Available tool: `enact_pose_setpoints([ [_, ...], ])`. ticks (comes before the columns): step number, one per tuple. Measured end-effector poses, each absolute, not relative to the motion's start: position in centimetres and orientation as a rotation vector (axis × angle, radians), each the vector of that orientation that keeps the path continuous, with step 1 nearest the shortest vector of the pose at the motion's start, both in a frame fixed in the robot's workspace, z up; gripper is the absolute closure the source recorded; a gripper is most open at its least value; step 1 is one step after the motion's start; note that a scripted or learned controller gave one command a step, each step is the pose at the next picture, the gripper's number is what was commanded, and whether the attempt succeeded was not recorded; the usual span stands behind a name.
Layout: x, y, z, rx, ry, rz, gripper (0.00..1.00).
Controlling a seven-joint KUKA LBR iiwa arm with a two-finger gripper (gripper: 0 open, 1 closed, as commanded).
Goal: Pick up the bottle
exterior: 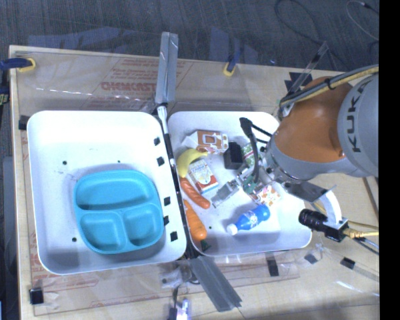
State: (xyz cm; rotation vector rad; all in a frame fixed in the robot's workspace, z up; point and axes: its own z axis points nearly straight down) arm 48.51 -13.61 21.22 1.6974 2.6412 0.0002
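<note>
Camera view: I see two white bins.
Bottle (251,219): lying flat in my right bin (290,242), near its front.
Gripper (253,177): low over the clutter just above the bottle; I cannot tell its state.
Left bin (47,179): blue tray (117,210).

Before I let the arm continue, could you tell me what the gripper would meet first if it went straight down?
Probably the small packets just beneath the gripper; the bottle lies nearer the camera, off that line. Depth is unclear from this view.
</note>
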Motion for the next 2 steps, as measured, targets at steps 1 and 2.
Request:
enact_pose_setpoints([
  [1, 47.6, -21.1, 12.4, 1.658, 2.673, -0.001, 0.00],
  [2, 47.6, -21.1, 10.3, 1.674, 2.663, 0.000, 0.00],
])
